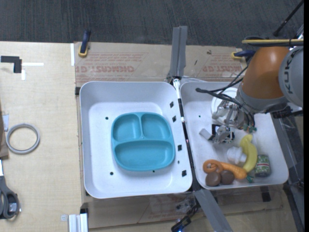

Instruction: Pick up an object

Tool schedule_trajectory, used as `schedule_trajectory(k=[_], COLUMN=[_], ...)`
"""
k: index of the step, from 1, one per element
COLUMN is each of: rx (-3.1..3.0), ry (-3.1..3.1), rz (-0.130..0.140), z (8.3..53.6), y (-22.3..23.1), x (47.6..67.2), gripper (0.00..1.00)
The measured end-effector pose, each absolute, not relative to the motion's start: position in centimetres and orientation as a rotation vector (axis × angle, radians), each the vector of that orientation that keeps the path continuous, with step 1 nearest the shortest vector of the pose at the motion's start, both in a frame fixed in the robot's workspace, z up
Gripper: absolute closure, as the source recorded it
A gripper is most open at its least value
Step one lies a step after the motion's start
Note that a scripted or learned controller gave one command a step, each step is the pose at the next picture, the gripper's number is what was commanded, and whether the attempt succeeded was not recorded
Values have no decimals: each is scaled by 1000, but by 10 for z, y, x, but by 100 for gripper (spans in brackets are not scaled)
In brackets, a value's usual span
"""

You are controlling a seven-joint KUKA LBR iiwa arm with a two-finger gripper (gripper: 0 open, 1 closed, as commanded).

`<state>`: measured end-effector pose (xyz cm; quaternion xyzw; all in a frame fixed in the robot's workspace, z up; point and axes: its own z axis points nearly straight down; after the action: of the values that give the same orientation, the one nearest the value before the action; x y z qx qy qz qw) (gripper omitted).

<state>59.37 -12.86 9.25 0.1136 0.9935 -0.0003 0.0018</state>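
Observation:
My gripper (pixel 223 133) hangs low over the middle of the right bin (pixel 200 111), pointing down. Just below it lies a small white round object (pixel 234 154). A yellow banana (pixel 249 151) lies to the right of that, next to a small green can (pixel 262 165). Along the bin's front edge rest an orange carrot (pixel 224 167) and two brown rounded items (pixel 219 178). Nothing is visibly gripped between the fingers.
The left bin (pixel 91 129) holds a blue divided plate (pixel 143 141). A grey divider post (pixel 178 52) rises between the bins at the back. On the bench to the left lie a grey ring (pixel 21 138) and scissors (pixel 8 202).

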Motion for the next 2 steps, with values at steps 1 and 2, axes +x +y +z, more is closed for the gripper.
schedule_trajectory(k=[1,2], rx=[593,622], ry=[3084,3078], rz=[-1,1], z=[92,92], y=[-146,-99], x=[544,550], gripper=[0,0])
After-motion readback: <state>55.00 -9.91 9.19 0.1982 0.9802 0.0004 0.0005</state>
